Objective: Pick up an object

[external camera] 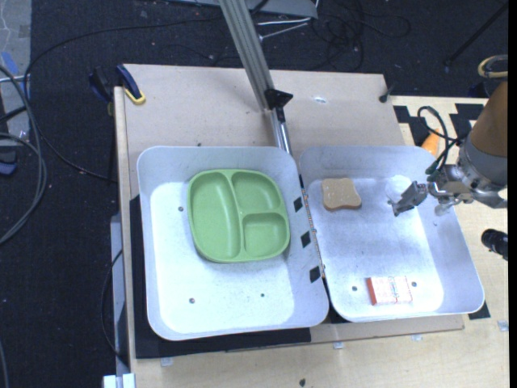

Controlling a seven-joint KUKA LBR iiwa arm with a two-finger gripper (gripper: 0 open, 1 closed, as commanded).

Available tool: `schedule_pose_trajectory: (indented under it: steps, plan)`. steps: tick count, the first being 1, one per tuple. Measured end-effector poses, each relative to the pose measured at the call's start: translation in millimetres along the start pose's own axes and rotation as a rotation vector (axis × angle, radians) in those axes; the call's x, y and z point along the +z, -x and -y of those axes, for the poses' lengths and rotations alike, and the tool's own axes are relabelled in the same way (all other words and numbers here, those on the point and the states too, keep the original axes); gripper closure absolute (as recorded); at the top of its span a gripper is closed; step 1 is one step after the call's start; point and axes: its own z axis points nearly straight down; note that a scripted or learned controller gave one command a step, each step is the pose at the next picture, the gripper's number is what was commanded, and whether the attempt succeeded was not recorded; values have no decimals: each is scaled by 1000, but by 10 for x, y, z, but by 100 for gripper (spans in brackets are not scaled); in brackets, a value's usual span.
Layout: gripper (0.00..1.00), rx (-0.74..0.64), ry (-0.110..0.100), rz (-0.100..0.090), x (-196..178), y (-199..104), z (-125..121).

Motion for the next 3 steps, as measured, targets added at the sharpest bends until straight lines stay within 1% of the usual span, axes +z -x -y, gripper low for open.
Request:
schedule_pose_trajectory:
  steps: [1,2,3]
  plan:
    - [0,0,0,0,465,73,11]
    - [100,-1,5,2,333,73,-2]
    - [100,-4,10,3,-285,30,-62]
